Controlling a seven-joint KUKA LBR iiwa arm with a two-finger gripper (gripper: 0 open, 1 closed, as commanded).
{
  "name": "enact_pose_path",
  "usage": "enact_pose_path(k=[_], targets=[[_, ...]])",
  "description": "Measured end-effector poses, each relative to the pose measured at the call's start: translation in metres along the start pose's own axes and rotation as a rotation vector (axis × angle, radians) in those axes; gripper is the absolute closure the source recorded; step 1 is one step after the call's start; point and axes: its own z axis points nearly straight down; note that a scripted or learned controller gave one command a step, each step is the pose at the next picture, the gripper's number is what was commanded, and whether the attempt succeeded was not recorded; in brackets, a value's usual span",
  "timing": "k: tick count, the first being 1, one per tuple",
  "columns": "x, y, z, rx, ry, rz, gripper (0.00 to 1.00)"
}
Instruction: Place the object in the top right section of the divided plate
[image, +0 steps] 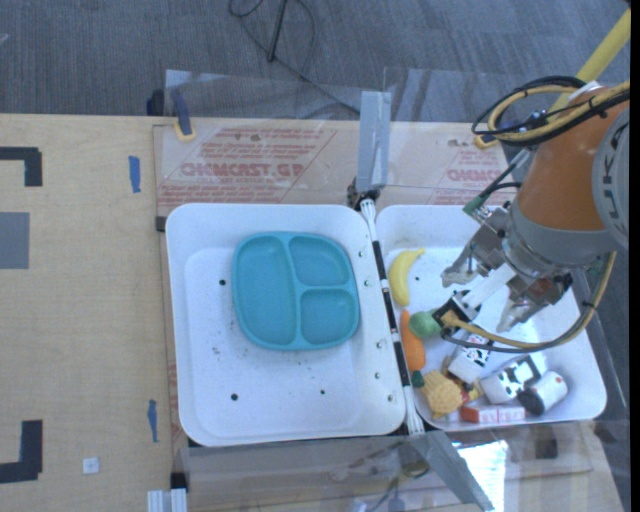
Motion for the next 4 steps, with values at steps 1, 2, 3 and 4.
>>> enact_pose_path(k=[1, 2, 3, 4], targets=[[0.0, 0.0, -0.009, 0.0, -0.001, 0.001, 1.0], [0.01, -0.009, -0.048, 0.0, 0.0, -0.074, 1.0], [0.016, -0.047, 0.052, 0.004, -0.001, -0.208, 1.0], [0.034, -0.025, 0.06, 0.001, 0.0, 0.066, 1.0]])
